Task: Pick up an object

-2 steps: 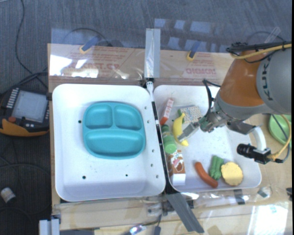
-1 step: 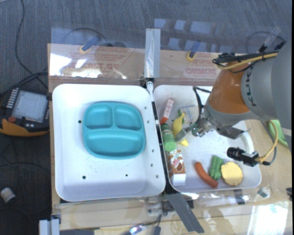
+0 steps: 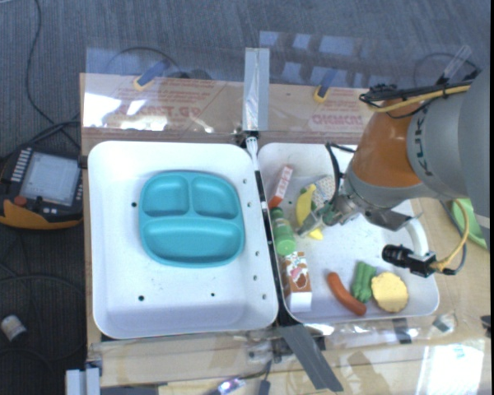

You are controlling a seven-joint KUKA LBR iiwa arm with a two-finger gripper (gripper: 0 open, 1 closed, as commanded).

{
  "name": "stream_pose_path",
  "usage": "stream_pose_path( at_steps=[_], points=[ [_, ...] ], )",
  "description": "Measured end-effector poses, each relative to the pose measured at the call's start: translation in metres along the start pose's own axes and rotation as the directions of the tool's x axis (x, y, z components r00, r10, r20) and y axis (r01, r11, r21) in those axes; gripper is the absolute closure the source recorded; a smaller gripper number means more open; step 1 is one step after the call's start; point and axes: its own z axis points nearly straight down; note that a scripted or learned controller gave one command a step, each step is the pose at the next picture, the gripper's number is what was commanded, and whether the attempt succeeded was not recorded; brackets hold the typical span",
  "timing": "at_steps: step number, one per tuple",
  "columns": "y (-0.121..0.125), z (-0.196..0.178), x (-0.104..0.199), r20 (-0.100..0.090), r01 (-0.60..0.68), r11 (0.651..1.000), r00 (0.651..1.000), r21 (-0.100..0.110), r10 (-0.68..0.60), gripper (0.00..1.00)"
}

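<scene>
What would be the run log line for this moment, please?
stage: reaching | gripper: low in right bin, beside yellow toy | jaws: unclear | grasp: not visible | blue tray: left bin

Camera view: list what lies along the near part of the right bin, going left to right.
Ketchup-style packet → orange-red sausage → green bean pod → yellow round piece, which touches the pod. All lie in the right bin; the gripper is farther back, above them.
</scene>
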Motion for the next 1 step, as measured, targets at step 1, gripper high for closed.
stream_pose_path(
  at_steps=[1],
  points=[
    [0.0345,-0.1001,0.0347,0.000,-0.108,0.994,0.994,0.009,0.108,1.00]
  ],
)
